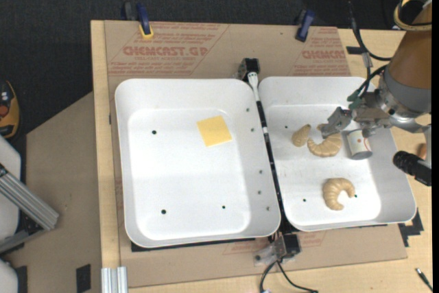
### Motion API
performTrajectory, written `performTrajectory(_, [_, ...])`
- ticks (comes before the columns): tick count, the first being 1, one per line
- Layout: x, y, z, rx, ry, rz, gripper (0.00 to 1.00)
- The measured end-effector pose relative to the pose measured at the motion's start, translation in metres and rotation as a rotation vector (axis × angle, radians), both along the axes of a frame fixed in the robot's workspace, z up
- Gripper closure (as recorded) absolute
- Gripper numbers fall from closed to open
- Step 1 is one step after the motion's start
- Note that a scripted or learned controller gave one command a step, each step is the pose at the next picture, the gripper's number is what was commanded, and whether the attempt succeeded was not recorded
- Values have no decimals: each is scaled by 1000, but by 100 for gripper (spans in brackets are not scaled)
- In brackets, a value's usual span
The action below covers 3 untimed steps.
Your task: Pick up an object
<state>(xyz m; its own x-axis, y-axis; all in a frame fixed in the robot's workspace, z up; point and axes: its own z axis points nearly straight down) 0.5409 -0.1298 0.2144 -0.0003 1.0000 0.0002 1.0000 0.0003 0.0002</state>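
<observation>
White plastic bins sit side by side on a brown board, with the gripper over the right bin.

In the camera view, the grey arm with its orange band comes in from the right and the gripper hangs just above a tan curved pastry near the bin's middle; whether it is spread or closed cannot be told, and nothing is seen held in it. A small pastry lump lies touching that curved one on its left. A second crescent pastry lies apart, nearer the front rim. The left bin holds a flat yellow square toward its back.
</observation>
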Motion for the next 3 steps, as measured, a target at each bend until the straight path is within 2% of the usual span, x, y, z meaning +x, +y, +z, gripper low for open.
performTrajectory(1, [-56, -47, -136, 3, 10, -9, 0])
performTrajectory(2, [-38, -69, -41, -5, -9, -1, 0])
performTrajectory(3, [11, 5, -134, 3, 2, 6, 0])
